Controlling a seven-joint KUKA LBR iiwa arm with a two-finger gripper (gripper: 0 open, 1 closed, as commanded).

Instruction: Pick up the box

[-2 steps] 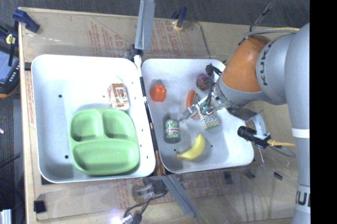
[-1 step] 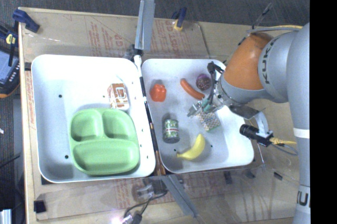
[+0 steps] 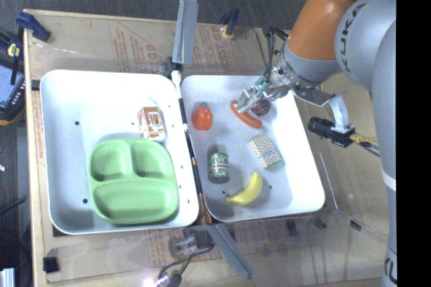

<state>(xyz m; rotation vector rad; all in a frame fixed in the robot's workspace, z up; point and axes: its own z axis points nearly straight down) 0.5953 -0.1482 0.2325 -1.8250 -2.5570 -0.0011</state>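
A small box with a green and white checked pattern (image 3: 265, 151) lies flat in the right bin (image 3: 303, 144), right of centre. A second small carton, orange and white (image 3: 151, 122), lies in the left bin (image 3: 60, 117) just above the green tray. My gripper (image 3: 258, 101) hangs low over the back of the right bin, right above one end of a long red-orange pepper (image 3: 245, 117). It is about a hand's width behind the checked box and apart from it. Something small and dark sits at the gripper's tip; I cannot make out what it is.
The right bin also holds a red bell pepper (image 3: 202, 118), a green can (image 3: 218, 166) and a banana (image 3: 246, 190). A green divided tray (image 3: 133, 181) fills the front of the left bin. A grey bar (image 3: 184, 29) stands behind the bins' shared wall.
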